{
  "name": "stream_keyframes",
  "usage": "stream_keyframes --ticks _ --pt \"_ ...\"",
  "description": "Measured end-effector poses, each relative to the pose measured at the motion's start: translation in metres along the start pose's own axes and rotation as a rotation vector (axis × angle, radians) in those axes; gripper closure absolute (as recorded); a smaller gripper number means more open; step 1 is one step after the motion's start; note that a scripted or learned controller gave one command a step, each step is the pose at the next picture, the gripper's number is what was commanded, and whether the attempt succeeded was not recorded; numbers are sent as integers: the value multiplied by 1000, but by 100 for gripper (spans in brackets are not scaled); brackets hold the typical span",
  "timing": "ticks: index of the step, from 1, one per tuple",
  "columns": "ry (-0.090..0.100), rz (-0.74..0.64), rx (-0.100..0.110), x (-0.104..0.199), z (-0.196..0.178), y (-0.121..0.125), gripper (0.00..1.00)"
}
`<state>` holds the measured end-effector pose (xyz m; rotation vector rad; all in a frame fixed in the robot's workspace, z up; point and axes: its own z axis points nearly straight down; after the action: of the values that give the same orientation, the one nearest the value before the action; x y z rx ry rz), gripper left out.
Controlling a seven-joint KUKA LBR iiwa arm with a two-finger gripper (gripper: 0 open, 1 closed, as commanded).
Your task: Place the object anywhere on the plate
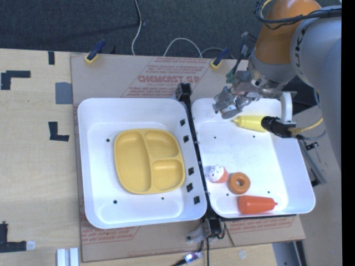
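A yellow plate (148, 160) with three compartments lies in the left bin (94, 121). In the right bin (288, 165) I see a yellow bottle with a black cap (254, 123) near the far wall, a small white and orange object (216, 174), a brown ring like a doughnut (239, 183) and an orange carrot-like piece (257, 204) near the front. My gripper (227, 105) hovers over the far left part of the right bin, just left of the yellow bottle. Nothing shows between its fingers.
A black divider (191, 143) runs between the two bins. Cables (177, 43) loop behind the bins on the cardboard base. Two blue and yellow clamps (95, 51) hold the cardboard's far edge. The arm's grey and orange body fills the upper right.
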<state>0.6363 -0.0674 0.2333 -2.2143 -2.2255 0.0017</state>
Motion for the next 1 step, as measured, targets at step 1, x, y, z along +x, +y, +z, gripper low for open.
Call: stream_keyframes --ticks 1 --pt "1 -1 1 61 -4 -9 100"
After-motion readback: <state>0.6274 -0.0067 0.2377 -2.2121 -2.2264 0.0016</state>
